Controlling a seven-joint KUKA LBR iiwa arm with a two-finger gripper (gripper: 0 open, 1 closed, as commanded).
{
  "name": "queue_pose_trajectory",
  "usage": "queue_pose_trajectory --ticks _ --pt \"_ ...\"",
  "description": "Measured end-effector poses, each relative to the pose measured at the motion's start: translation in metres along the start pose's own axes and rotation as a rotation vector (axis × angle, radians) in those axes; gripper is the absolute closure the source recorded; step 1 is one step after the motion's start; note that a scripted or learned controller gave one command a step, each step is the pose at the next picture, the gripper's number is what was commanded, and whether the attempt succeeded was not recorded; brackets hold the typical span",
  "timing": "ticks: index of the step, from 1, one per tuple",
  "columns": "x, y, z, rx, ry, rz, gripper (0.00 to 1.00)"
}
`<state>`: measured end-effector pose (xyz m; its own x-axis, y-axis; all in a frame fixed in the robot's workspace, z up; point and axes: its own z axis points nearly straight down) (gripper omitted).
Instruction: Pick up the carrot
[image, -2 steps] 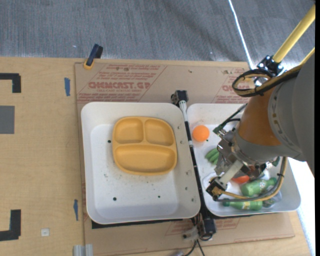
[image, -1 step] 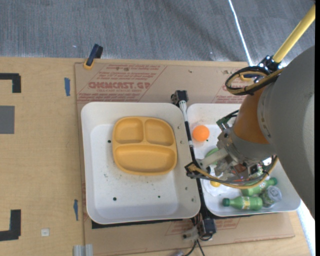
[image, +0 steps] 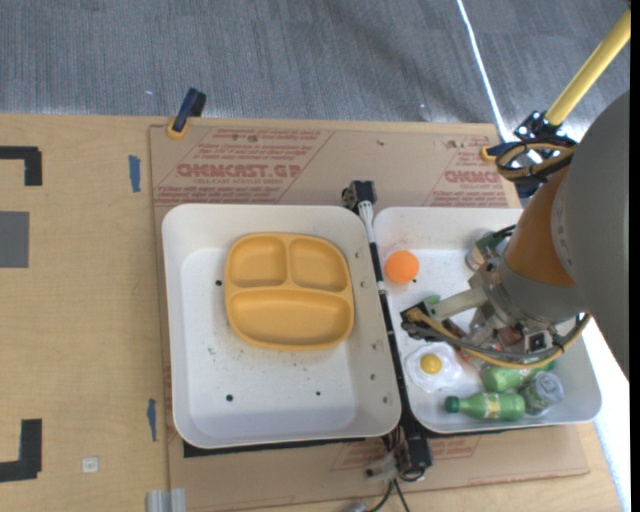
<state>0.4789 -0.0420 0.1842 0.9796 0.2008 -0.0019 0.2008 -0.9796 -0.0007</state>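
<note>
I am holding my claw (image: 497, 330) low over the right bin (image: 432, 218), toward its right half. My own wrist is covering it from above, so I cannot tell how far the claw is open or whether it is gripping anything. I also cannot tell where the carrot is lying; the arm (image: 545, 245) is hiding much of this bin's floor.

Working outward, I am noting a green item (image: 510, 378) just beside the claw on its near side, too crowded to identify. A grey item (image: 548, 390) is sitting just right of it, too blurred to name. A green bottle (image: 487, 404) is lying on its side along the bin's near wall, cap pointing left. A fried egg (image: 432, 364) is lying left of the claw, near the bottle's cap. An orange ball (image: 401, 266) is resting apart from these, near the bin's far left corner.

The left bin (image: 172, 300) is sitting alongside, touching the right bin along the shared edge. A yellow plate (image: 290, 290) with three compartments is lying flat in its far half; dark specks are dotting the floor around it.

Both bins are resting on a cardboard sheet (image: 250, 165), which is lying on the desk (image: 80, 300). A clamp (image: 186, 110) is gripping the sheet's far left corner.
</note>
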Motion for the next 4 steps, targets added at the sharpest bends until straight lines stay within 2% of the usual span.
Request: queue_pose_trajectory --ticks 1,2,3,4 --pt "-0.004 0.020 0.000 0.000 0.000 0.002 1.00" --pt "-0.006 0.032 -0.047 0.000 0.001 0.000 1.00" --pt "0.000 0.001 -0.031 0.003 -0.001 -0.002 1.00" --pt "-0.005 0.025 -0.049 0.000 0.001 0.002 1.00"
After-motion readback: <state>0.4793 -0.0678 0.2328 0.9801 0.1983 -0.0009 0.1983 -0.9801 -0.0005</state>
